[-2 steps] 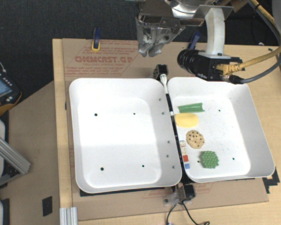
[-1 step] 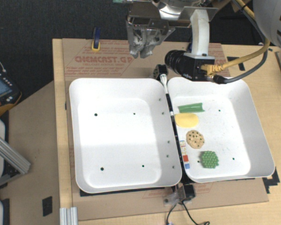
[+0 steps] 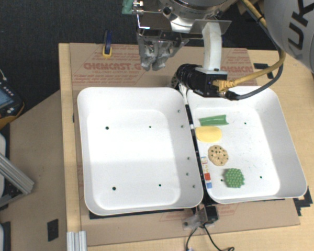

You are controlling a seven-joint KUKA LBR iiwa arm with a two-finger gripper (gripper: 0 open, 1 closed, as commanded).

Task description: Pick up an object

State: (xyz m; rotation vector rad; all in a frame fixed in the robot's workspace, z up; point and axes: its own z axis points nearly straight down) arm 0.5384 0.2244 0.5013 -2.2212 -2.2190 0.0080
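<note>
Gripper (image 3: 156, 61) hangs above back edge of left bin (image 3: 94, 106), fingers pressed together, gripping nothing. Green pod (image 3: 213, 121), yellow piece (image 3: 208, 134), cookie (image 3: 217, 155), green cluster (image 3: 233, 178) lie in right bin (image 3: 272, 140), well apart from fingers.

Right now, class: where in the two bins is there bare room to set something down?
The left bin has open floor wall to wall. In the right bin, its right half is free; the green strip, yellow piece, cookie and green ball crowd the divider side.
</note>
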